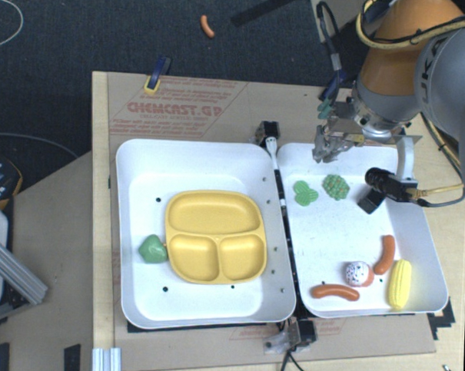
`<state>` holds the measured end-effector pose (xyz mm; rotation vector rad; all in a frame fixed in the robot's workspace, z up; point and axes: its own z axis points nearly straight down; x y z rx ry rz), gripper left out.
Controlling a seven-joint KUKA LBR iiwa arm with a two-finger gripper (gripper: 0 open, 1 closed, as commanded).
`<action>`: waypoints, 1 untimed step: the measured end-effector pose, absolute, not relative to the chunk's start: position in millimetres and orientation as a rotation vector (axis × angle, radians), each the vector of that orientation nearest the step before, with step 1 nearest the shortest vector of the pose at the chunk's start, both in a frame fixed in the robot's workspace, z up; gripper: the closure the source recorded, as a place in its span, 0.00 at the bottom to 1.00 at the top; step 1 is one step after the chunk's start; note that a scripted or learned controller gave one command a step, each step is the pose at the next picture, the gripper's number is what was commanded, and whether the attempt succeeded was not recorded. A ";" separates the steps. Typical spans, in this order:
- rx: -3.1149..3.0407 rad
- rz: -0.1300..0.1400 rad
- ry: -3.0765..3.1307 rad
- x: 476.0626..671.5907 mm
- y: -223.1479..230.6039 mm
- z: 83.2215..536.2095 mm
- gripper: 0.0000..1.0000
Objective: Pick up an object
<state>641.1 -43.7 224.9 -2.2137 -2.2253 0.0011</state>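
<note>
The claw (pixel 327 153) hangs over the far edge of the right bin (pixel 426 251), near its back left corner. Its finger spacing cannot be told, since the tips merge into one dark grey mass. Nothing is visible between them.

Right bin contents:
- two green pieces, a leaf-like one (pixel 305 194) and a knobbly one (pixel 336 186), just beside each other and nearest the claw (their exact kind is hard to make out);
- two sausages (pixel 384 254) (pixel 335 292);
- a speckled ball (pixel 357 273);
- a corn cob (pixel 400 283).

The left bin (pixel 130 238) holds a yellow divided tray (pixel 215 235) with a green item (pixel 153 250) touching its left side.

The arm (pixel 411 58) is cut off at the upper right.
</note>
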 end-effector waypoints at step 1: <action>-2.216 -0.005 -2.229 658.3 7.5 218.6 1.00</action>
